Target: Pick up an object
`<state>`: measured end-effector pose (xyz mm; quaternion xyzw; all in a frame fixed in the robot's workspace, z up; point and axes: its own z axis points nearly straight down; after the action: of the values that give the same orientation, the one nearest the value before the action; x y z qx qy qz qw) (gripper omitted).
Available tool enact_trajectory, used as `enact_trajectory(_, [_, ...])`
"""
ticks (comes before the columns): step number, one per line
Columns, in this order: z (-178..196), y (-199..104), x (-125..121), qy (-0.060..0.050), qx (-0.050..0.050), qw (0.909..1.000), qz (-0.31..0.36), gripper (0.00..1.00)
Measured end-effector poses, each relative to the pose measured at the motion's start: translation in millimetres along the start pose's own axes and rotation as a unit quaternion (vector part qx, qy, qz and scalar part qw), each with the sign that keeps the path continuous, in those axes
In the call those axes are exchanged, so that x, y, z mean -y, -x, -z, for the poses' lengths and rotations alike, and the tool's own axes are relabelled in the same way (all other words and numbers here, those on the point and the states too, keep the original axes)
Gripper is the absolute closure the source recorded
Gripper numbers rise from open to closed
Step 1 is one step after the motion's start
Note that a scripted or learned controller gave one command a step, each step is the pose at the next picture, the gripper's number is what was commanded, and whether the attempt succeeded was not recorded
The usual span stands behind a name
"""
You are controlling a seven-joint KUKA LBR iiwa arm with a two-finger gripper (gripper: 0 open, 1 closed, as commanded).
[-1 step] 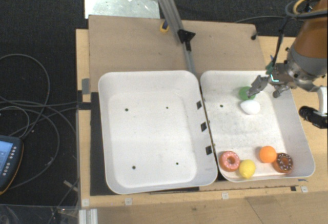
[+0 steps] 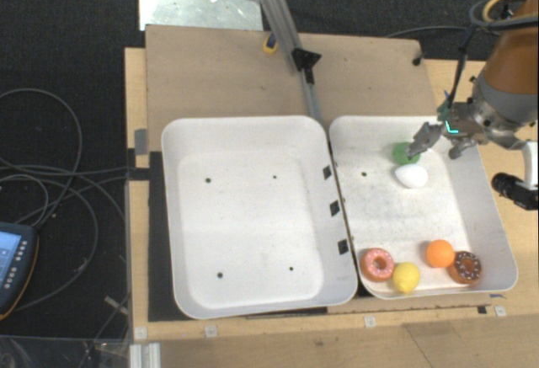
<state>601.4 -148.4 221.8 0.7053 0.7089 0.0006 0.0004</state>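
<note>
My gripper [image 2: 439, 145] hangs over the far part of the right bin [image 2: 480, 189], open, with nothing between its fingers. Its left finger [image 2: 420, 141] is right beside a small green object [image 2: 401, 153]. Just in front of the green one lies a white egg-shaped object [image 2: 412, 176]. Along the bin's near edge sit a pink frosted donut [image 2: 376, 264], a yellow lemon [image 2: 406, 276], an orange [image 2: 439, 253] and a chocolate donut [image 2: 465, 267].
The left bin [image 2: 244, 215] lies beside the right one, with black clips [image 2: 334, 208] along the shared wall. A slanted grey pole [image 2: 278, 13] crosses the back of the bench. Cables run at the far right.
</note>
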Motion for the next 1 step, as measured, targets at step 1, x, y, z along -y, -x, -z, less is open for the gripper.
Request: enact_trajectory(1, [-58.4,2.1,8.6,-0.003,0.000,1.0000,-0.002,0.00])
